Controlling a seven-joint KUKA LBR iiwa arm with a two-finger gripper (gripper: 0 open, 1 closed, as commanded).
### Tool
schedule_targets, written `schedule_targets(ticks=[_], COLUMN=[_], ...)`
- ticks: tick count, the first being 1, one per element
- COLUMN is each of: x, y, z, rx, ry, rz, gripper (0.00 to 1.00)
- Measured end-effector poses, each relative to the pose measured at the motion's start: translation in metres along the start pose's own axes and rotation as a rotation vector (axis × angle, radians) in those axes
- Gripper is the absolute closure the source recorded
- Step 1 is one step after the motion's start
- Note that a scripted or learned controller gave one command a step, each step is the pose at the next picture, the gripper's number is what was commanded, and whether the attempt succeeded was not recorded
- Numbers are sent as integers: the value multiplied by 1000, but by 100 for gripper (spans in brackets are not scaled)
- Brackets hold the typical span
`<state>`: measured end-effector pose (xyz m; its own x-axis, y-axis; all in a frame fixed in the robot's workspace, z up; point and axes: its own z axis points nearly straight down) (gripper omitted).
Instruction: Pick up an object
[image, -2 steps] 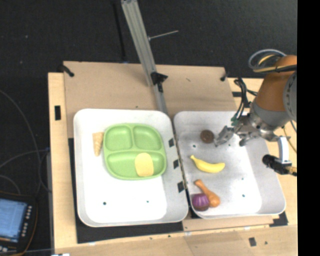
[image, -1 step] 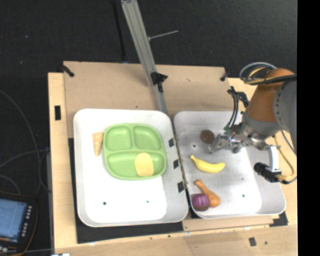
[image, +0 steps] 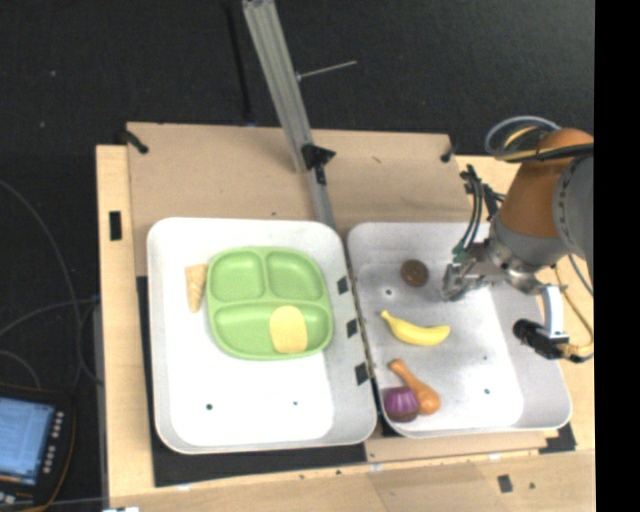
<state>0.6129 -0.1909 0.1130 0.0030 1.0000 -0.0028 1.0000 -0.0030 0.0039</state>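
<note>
My gripper (image: 456, 284) hangs over the right bin (image: 500, 400), its dark fingers pointing down toward the bin floor with nothing visible between them. A small brown round object (image: 414, 272) lies just left of the gripper. A yellow banana (image: 415, 330) lies below and left of the gripper, near the bin's middle. A purple and orange vegetable piece (image: 410, 394) rests at the bin's front left corner.
The left bin (image: 250, 420) holds a green divided plate (image: 268, 300) with a yellow piece (image: 289, 328) in its lower compartment. A tan cone-shaped piece (image: 195, 284) lies left of the plate. A metal pole (image: 290, 110) rises behind the bins.
</note>
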Motion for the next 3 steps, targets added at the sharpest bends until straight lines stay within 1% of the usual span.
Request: schedule_targets(ticks=[1, 2, 3], x=[2, 10, 9], y=[11, 12, 13], z=[-52, -111, -104], rx=[-3, -4, 2], ry=[0, 0, 0], rz=[-6, -7, -7], gripper=[100, 100, 100])
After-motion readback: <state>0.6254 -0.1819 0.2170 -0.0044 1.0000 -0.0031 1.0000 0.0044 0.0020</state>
